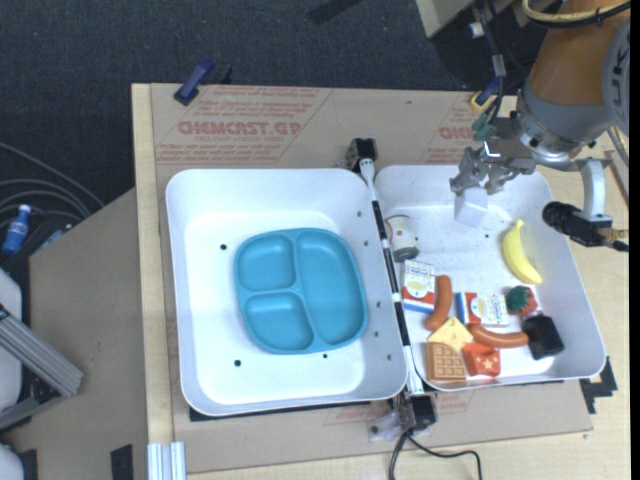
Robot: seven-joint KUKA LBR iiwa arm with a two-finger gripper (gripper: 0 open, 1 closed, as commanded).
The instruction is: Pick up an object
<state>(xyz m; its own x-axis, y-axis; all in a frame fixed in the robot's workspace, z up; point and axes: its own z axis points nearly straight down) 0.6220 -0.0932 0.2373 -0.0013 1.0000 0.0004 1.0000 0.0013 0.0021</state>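
The gripper point(483, 180), its opening impossible to tell, hovered above-left of the banana point(520, 253), likely light, smooth toy plastic, best pinched mid-curve.

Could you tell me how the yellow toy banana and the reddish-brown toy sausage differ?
The yellow toy banana is yellow and lies alone on bare bin floor; the reddish-brown toy sausage is reddish-brown and sits crowded among other toy foods. The banana is curved, the sausage nearly straight. Both lie flat in the right white bin.
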